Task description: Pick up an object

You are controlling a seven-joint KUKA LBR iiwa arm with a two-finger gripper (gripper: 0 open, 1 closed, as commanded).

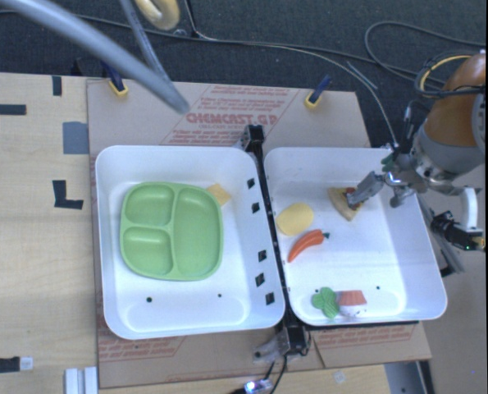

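Pincer [360,197] sits low over my right bin [408,253], its tip at the tan wedge [342,203]; I cannot tell its state. Yellow lemon [295,217] and red pepper [306,245] lie nearby; a green tray [171,231] rests in the left bin [112,245].

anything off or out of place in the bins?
Nothing spilled or damaged. One small oddity: a yellow wedge-shaped piece in the left white bin lies tucked against the upper right corner of the green compartment plate, while the other toy foods lie in the right white bin.
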